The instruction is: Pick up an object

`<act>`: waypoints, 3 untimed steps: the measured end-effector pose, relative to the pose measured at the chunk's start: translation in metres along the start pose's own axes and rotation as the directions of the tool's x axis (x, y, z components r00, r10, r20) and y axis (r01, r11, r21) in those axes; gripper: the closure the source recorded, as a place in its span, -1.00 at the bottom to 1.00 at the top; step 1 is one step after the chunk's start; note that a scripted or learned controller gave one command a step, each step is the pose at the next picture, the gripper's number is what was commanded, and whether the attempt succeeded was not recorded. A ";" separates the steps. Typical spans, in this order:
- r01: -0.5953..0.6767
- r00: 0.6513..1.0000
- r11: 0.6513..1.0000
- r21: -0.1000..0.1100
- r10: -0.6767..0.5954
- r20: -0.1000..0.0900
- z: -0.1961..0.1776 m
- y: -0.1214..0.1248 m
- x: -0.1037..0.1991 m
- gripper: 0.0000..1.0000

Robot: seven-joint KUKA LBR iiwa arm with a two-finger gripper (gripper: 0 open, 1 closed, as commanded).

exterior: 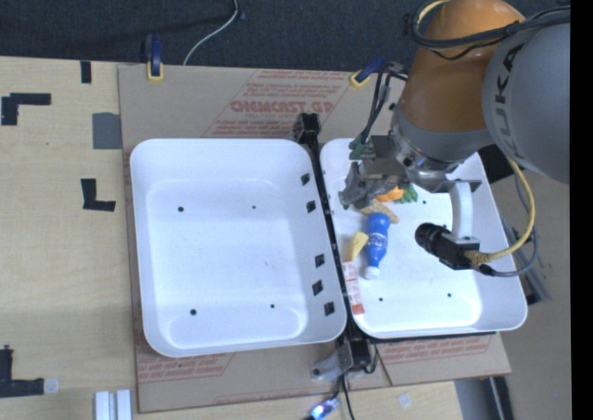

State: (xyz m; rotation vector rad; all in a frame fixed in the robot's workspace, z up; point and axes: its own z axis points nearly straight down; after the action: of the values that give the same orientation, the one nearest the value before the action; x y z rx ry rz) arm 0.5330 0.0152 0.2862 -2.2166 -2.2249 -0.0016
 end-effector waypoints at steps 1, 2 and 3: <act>0.003 1.000 1.000 -0.001 -0.003 0.000 -0.028 0.001 0.046 1.00; 0.002 1.000 1.000 -0.005 -0.002 -0.001 -0.109 -0.048 0.063 1.00; -0.010 1.000 1.000 0.010 0.010 0.005 -0.012 -0.039 0.003 1.00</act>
State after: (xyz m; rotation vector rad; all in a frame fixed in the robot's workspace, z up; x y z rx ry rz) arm 0.4937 0.0180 0.2984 -2.2248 -2.2114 0.0144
